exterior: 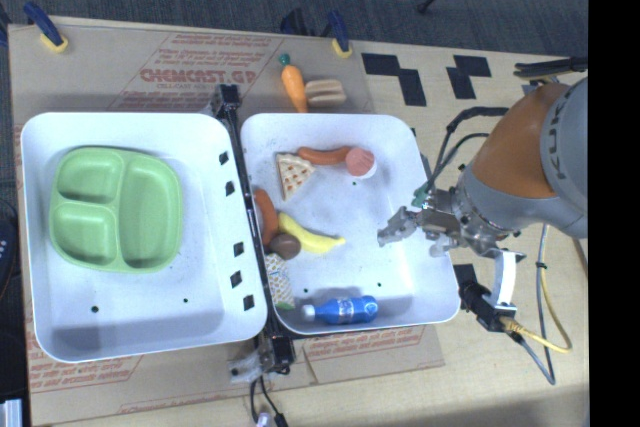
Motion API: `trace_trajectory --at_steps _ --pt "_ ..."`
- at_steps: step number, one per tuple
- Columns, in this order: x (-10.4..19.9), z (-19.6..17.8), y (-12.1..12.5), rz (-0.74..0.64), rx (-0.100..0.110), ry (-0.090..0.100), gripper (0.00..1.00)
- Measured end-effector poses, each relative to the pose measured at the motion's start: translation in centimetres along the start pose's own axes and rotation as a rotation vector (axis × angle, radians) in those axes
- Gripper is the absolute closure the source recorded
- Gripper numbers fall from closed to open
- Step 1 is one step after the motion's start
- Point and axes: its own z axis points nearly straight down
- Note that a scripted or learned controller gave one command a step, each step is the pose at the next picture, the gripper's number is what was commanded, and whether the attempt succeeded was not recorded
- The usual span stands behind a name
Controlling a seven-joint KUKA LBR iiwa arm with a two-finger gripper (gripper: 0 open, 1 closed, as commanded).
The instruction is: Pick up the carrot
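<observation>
One carrot (pixel 293 86) lies outside the right bin (pixel 420 300), beyond its far rim, just beside a bun (pixel 325 93); long axis runs toward that rim, green tip away. My gripper (pixel 390 233) grip state: cannot tell.

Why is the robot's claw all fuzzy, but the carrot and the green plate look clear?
In the camera view the gripper is smeared and soft-edged, while the carrot, outside the bins on the bench, and the green plate have sharper edges; the left bin shows a soft grey shadow.
</observation>
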Motion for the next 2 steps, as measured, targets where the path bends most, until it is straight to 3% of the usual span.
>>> trace_trajectory --at_steps 1,2 --pt "5.8 -0.2 -2.2 0.165 0.001 0.001 0.00" --pt "10.6 -0.2 -3.6 0.418 0.002 0.001 0.00"
